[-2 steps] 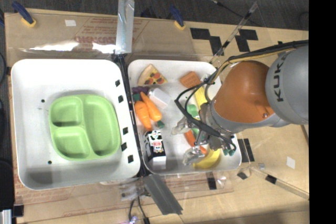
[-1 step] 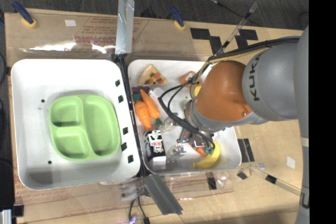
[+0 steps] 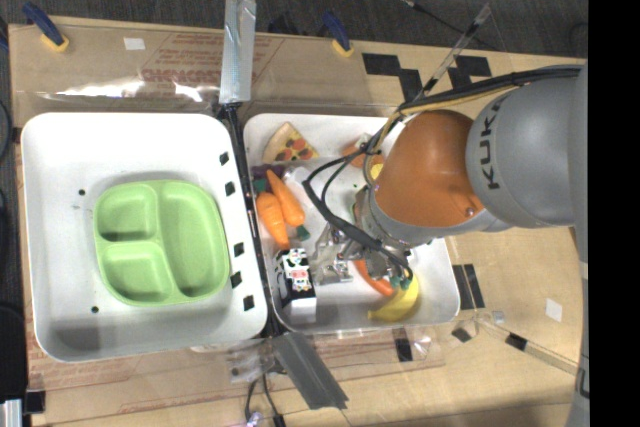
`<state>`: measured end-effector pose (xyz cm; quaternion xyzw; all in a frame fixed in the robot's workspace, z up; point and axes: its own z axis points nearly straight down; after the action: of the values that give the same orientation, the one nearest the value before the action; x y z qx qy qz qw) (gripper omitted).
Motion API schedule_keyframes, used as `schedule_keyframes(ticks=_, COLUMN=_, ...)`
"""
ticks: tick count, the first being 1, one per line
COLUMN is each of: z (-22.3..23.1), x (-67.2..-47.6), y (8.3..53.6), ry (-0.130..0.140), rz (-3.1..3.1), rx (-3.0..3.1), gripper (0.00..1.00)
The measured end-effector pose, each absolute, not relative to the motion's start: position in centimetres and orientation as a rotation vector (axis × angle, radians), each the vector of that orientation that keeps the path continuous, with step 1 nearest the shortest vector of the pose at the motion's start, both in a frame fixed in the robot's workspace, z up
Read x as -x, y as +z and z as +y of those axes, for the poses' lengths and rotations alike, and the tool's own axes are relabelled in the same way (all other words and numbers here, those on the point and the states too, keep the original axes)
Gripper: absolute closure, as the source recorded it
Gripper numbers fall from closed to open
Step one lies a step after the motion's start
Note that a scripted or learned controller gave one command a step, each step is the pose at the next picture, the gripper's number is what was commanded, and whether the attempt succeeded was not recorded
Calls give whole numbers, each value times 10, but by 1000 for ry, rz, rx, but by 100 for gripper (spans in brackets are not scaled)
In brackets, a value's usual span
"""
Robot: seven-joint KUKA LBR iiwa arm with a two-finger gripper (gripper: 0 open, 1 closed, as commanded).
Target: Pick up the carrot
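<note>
Status: carrot [image 3: 279, 207] not picked yet imo, lying in the right bin [image 3: 440, 310] tight against its left wall, next to the divider between bins, w/ a second orange piece touching it so it reads as a pair. Arm's orange band [image 3: 425, 180] hangs over mid-bin; claw [image 3: 350, 260] sits low in the bin's lower middle, near the banana [image 3: 400, 300] and a red-orange bit, well right of the carrot. Claw state: can't tell, wrist blocks the view, nothing visibly held. So whole job is left: shift toward the left wall, drop, grip, lift. Room: poor on carrot's left side (wall + divider right there), pizza slice toy [image 3: 290, 147] just above it, small b/w box [image 3: 295, 277] just below. Open approach is from the right/bin centre, some bare white floor there. Left bin holds only the green tray [image 3: 160, 240], not in the way. Risk imo: finger clipping the wall or grabbing the neighbour piece.
</note>
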<state>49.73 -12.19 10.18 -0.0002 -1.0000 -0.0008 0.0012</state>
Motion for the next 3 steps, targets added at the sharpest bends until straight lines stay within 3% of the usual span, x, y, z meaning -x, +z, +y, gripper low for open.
schedule_keyframes(ticks=1, z=-113, x=-479, y=250, ry=5, rz=-3136, rx=-297, gripper=100)
schedule_keyframes(ticks=2, z=-63, x=-505, y=296, ry=2, rz=-3103, rx=-513, gripper=100)
schedule_keyframes(ticks=3, z=-44, x=-514, y=309, ry=1, rz=-3085, rx=-607, gripper=100)
